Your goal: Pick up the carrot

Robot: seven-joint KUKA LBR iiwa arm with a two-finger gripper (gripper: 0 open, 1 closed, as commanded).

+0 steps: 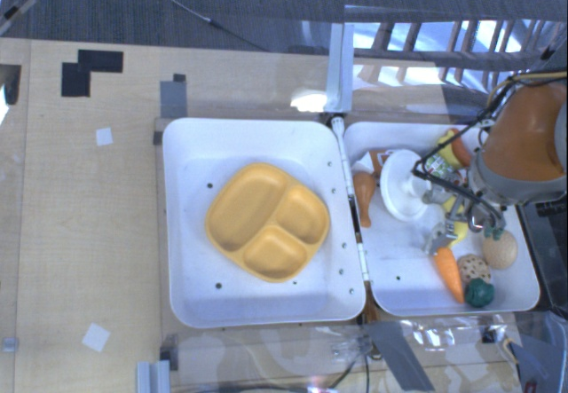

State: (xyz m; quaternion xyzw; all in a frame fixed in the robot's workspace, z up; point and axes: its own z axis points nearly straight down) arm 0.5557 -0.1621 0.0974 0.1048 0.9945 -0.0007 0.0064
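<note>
The carrot [449,275], bright orange and tapered, lies in the right bin [399,280] near its front right, pointing toward the front edge. My gripper [442,239] hangs just above the carrot's upper end, reaching down from the grey wrist with the orange band [531,139]. Nothing shows as held in it.
Around the carrot lie a speckled cookie [476,268], a green piece [480,294] and a pale egg [500,250]. A white cup [401,193] and a brownish-orange tapered piece [364,197] sit further left. The left bin [186,294] holds a yellow divided plate [267,220].
</note>
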